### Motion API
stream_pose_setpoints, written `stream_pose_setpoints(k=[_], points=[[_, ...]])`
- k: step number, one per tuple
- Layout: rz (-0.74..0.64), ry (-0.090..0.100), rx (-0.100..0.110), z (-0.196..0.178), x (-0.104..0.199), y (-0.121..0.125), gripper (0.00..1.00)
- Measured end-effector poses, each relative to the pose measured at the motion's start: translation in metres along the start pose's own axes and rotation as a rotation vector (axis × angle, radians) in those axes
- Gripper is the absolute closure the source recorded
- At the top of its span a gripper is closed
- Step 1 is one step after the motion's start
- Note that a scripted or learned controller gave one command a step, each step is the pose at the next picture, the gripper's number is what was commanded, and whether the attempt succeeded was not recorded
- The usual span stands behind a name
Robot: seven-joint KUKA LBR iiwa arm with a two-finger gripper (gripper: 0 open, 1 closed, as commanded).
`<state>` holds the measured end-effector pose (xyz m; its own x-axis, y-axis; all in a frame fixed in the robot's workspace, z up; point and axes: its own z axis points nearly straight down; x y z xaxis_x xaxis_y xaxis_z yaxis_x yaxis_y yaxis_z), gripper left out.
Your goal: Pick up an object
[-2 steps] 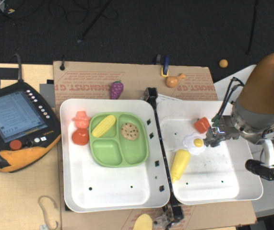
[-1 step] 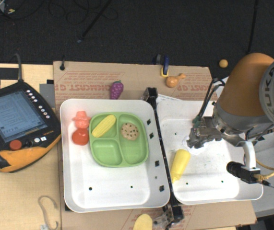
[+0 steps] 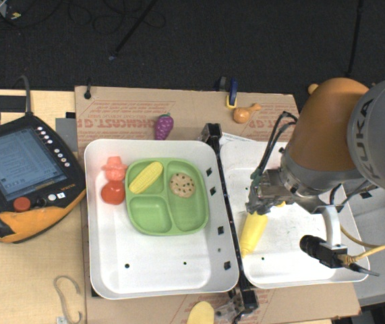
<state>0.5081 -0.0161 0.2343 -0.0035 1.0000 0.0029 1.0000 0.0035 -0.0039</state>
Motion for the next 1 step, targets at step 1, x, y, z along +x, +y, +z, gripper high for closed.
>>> stream_pose_setpoints(k=[1], points=[[0.000,-0.001,0.001,-0.0031,0.0511,-0.0180,1.00]])
